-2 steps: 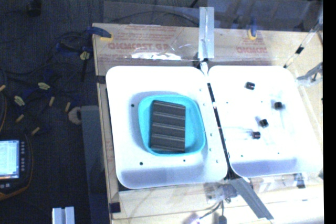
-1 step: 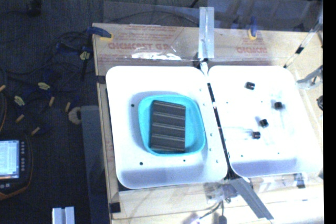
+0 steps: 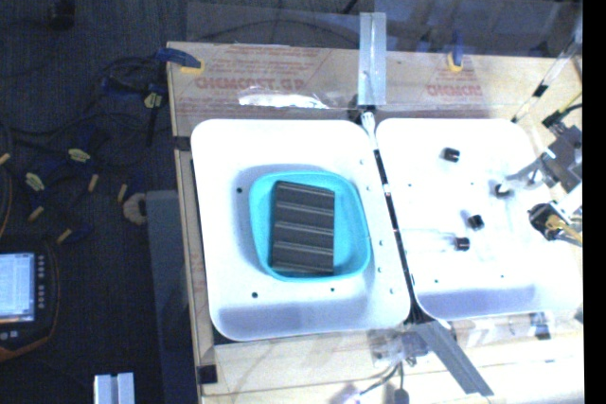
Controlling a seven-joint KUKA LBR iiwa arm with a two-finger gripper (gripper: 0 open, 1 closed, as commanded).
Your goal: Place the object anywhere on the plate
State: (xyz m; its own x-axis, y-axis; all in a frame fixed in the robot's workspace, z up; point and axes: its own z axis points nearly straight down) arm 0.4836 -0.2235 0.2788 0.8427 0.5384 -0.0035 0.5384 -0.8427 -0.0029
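The gripper (image 3: 554,203) sits at the far right edge of the right bin (image 3: 426,289), low over its white floor, and nothing is seen between it and the plate. The dark ribbed block (image 3: 303,227), which I take to be the object of the task, already lies flat in the middle of the blue plate (image 3: 355,237) in the left bin (image 3: 218,298). So I judge the placing step to be done, and the next move only asks the arm to stay away from the plate; a few small dark pieces (image 3: 475,222) lie scattered in the right bin.
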